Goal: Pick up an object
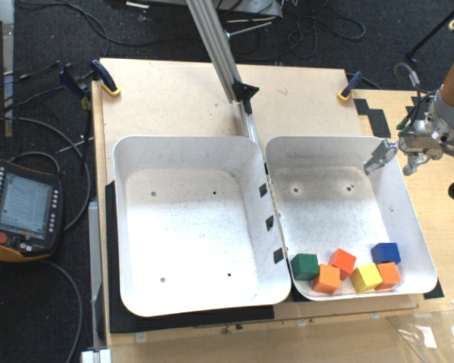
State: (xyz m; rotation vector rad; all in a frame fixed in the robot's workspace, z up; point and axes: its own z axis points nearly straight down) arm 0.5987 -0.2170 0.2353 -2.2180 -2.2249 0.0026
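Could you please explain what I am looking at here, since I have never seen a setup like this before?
This is one picture from a camera fixed above a workbench, looking down at a slant. Two shallow white bins sit side by side: the left bin and the right bin. At the right edge, a robot arm reaches in; its tool hangs over the right bin's far right rim. Its job is to pick up an object. Along the right bin's near edge lie small blocks: a green block, orange blocks, a yellow block and a blue block. On the floor at left lies a handheld control pad.
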